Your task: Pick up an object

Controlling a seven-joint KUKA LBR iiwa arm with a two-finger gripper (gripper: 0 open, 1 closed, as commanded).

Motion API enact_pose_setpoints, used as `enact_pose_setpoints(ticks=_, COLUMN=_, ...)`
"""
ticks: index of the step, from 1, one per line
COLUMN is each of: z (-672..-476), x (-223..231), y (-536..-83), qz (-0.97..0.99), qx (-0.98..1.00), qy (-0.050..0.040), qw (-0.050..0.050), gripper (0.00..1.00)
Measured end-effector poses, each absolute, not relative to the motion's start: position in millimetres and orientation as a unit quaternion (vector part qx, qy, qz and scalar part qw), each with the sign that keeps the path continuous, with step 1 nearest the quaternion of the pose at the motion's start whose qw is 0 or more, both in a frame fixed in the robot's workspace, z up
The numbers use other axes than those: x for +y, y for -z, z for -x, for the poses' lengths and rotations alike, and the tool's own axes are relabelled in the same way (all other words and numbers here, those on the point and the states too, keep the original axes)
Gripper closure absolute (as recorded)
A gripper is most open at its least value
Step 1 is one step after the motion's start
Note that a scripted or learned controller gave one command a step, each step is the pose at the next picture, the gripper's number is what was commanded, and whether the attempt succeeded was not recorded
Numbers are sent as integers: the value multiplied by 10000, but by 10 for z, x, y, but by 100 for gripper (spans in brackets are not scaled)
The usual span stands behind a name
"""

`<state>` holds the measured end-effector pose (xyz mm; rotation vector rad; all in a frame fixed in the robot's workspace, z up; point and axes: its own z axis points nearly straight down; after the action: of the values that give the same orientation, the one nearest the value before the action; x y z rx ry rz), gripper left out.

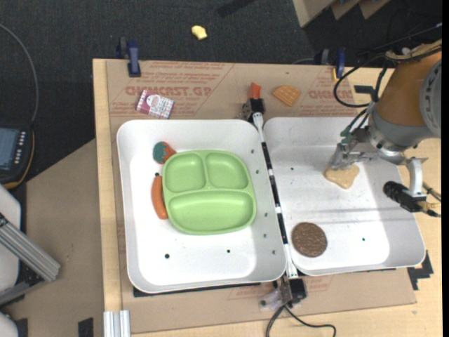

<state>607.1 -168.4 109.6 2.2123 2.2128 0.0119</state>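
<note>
— In the right-hand white bin (pixel 393 251), near its upper middle, where did the jaws (pixel 343 161) stand?

— Directly over the pale tan, bread-like foam piece (pixel 342 178). Their tips came down at its upper edge, touching it or just above; I could not tell which from that slant.

— Spread or pressed together?

— I could not tell. The metal tips merged into one small grey shape against the white floor, and nothing showed clearly between them.

— So which way did the piece lie from them?

— Just below and toward the near rim, almost underneath. Its long axis ran roughly left to right, slightly tilted. I judged a short straight descent would be the whole move.

— And farther out?

— A round brown cookie-like disc (pixel 309 239) sat near the same bin's front left corner, well apart. In the left bin lay a green divided plastic plate (pixel 208 192), with an orange carrot-shaped toy (pixel 159 196) touching its left side.

— Anything hidden?

— The grey and orange arm (pixel 414 97) covered the bin's upper right corner.
</note>
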Motion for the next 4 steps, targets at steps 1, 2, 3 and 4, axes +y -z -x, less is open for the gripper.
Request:
enact_pose_setpoints(ticks=1, z=-6069, x=-1684, y=-1091, qz=-7070, qx=7072, qy=-35, qw=59, gripper=0)
enact_pose_setpoints(ticks=2, z=-5946, x=-1818, y=-864, qz=-7074, qx=7068, qy=-3, qw=15, gripper=0)
enact_pose_setpoints(ticks=3, z=-5975, x=-1836, y=-1006, qz=-7073, qx=7068, qy=-21, qw=80, gripper=100)
enact_pose_setpoints(ticks=4, z=-5602, x=-1358, y=-1764, qz=-7056, qx=7086, qy=-24, qw=18, gripper=100)
